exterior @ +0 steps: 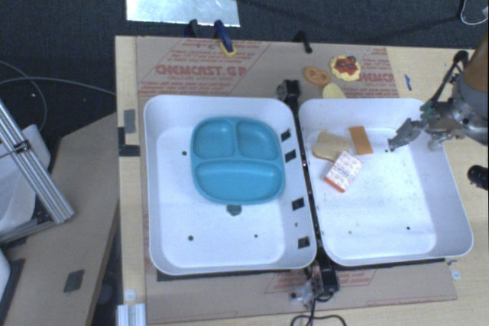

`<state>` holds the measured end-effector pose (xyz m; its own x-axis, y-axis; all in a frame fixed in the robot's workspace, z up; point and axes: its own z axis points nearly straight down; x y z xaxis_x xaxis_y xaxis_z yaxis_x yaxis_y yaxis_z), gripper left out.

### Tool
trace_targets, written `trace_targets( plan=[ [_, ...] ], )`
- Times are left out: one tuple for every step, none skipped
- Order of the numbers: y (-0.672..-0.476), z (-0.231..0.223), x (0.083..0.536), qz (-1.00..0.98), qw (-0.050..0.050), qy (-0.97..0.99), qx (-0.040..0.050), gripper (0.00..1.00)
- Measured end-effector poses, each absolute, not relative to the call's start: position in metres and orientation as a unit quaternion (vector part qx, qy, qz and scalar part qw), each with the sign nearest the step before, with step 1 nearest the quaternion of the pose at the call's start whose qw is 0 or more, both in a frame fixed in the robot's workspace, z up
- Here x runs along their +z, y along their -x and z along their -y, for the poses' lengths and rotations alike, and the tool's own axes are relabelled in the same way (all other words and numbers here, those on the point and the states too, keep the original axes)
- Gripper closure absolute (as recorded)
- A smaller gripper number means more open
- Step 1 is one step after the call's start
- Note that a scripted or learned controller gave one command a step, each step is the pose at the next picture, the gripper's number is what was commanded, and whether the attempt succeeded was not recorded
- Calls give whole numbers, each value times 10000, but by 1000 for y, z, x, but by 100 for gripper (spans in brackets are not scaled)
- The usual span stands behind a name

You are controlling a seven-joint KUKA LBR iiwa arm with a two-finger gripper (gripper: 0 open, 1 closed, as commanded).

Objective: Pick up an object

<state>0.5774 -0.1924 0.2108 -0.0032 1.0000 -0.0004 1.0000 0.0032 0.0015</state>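
In the right bin [428, 240] lie a tan bread slice [328, 146], an orange block [360, 140] and a white-and-red packet [343, 171], all close together in its far left part. My gripper [415, 140] hovers over the bin's far right part, to the right of the orange block and apart from it. Its fingers are open and nothing is between them. The grey arm comes in from the right edge.
The left bin [176, 240] holds a blue divided plate [237, 161] with a small dark piece [234, 210] at its near rim. Behind the bins, on the cardboard, lie a toy pizza [345, 67], a brown cookie [316, 75] and a pale yellow piece [333, 91].
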Motion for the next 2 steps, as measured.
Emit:
trace_targets(
  plan=[
    [-627, 206, 81, -7089, 47, -7053, 25, 0],
    [-574, 197, 91, -7078, 51, -7064, 22, 0]
  ],
)
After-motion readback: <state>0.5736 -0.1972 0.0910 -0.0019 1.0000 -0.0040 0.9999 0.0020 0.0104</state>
